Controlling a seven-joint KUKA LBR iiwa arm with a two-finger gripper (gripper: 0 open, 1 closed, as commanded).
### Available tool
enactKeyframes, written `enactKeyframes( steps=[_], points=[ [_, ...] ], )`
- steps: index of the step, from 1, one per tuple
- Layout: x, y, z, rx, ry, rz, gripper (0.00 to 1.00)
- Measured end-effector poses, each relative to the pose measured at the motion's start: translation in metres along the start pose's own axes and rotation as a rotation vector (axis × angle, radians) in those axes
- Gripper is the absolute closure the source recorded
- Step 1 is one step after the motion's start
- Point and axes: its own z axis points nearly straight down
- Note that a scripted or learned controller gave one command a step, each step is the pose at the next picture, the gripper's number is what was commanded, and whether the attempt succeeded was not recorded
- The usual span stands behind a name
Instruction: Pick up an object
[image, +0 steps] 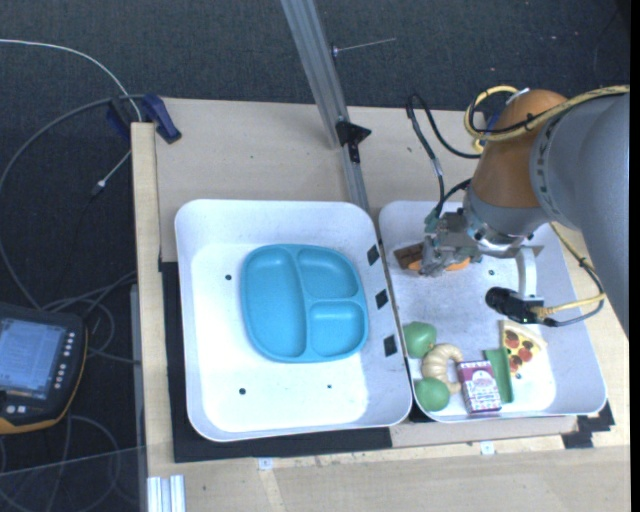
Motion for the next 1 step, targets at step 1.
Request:
enactKeyframes(
  steps=[1],
  points=[
    [0.0087,-0.0023,-0.0488,-0.007,-0.002,-0.001,1.0]
  ],
)
